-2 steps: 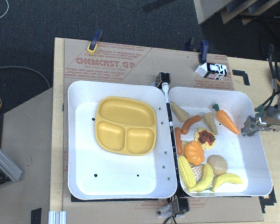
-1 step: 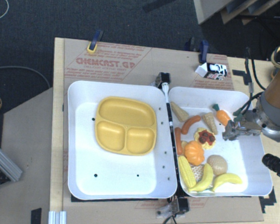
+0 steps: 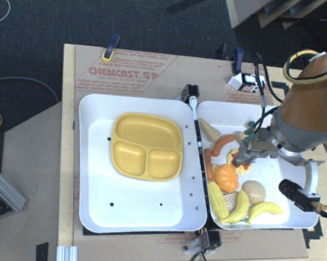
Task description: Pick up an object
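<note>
My claw (image 3: 244, 156) hung low in the right bin (image 3: 292, 219); I couldn't tell its state. The orange (image 3: 227, 178) sat just near it, probably light, hard, slippery. I'd pinch its middle.

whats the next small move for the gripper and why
Probably a short straight descent. The gripper hangs over the right bin, close above the orange fruit and beside the sausage, with nothing visibly between its fingers. Whether the fingers are open is too unclear to tell, so check that before lowering onto the fruit.
</note>
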`<state>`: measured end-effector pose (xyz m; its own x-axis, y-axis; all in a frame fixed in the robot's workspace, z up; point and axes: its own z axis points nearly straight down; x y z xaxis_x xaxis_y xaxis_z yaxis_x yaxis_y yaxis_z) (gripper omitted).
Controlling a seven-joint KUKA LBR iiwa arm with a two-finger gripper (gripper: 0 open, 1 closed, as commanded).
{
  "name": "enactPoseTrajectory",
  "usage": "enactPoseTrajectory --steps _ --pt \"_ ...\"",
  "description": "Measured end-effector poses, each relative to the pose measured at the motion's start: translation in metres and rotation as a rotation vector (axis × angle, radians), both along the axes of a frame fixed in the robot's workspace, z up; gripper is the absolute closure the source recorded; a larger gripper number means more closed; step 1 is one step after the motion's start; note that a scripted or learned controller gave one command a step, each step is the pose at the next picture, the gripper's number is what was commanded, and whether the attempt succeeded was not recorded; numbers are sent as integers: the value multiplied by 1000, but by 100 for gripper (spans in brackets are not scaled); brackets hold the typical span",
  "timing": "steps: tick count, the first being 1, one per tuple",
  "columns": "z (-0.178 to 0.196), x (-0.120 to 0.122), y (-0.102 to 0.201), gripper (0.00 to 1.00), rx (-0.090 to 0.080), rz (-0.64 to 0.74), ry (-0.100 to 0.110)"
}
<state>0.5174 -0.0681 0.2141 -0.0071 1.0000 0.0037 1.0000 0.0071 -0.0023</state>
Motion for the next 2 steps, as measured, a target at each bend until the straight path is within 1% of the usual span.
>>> enactPoseTrajectory --steps 1,2 --pt "0 -7 61 100 -1 -1 0" --pt "16 -16 79 100 -3 -4 -4"
